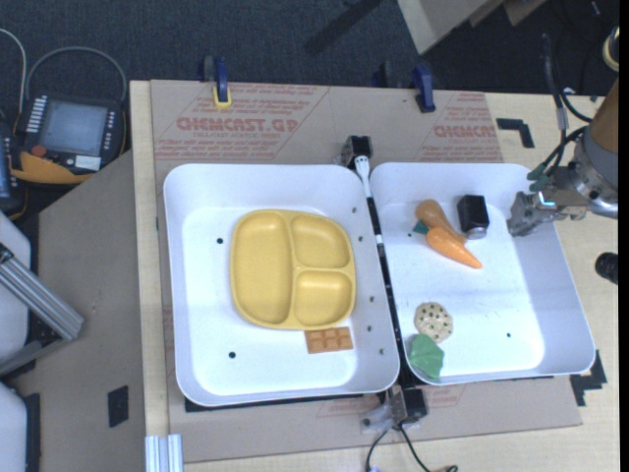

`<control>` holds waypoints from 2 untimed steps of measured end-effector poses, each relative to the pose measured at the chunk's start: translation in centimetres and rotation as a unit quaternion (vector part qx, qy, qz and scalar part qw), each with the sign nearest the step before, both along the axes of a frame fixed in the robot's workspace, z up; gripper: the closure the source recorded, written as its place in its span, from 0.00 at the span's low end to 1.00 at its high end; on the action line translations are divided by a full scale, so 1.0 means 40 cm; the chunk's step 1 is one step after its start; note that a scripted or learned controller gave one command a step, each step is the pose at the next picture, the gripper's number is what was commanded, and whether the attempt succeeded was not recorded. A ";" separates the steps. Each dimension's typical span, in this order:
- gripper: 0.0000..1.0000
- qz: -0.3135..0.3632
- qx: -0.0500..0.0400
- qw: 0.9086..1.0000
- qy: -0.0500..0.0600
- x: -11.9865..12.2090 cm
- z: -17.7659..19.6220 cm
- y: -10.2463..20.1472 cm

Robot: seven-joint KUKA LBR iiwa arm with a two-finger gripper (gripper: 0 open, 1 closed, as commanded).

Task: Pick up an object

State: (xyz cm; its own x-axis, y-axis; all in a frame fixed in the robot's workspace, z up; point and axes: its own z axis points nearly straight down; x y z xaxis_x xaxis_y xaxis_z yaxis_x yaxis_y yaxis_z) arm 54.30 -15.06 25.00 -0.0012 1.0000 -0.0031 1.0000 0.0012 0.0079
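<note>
The pincer (pixel 524 214) hangs over the right edge of the right bin (pixel 550 293), and whether it is apart or together cannot be told, since it is small and blurred against the bin wall; nothing is seen held in it. Just left of it in that bin lies a small black block (pixel 473 214), and further left a toy carrot (pixel 447 238), its long axis slanting from the green-topped end at upper left to the orange tip at lower right, pointing roughly below the pincer. Well below and left of the pincer sit a speckled cookie (pixel 432 320) and, touching it, a green piece (pixel 428 356). Far to the left, the left bin (pixel 197 293) holds a yellow divided plate (pixel 292 267) with a brown waffle-like square (pixel 328 339) at its lower edge.
</note>
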 end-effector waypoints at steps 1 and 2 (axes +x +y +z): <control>1.00 0.002 0.003 1.000 0.005 0.031 -0.034 0.120; 1.00 0.003 0.002 1.000 0.003 0.049 -0.021 0.256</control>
State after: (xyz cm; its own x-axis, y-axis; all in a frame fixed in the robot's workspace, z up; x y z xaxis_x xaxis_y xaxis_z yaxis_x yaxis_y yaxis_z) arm 56.26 -4.81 24.16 -0.0068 1.0000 0.0015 1.0000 0.0068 0.0016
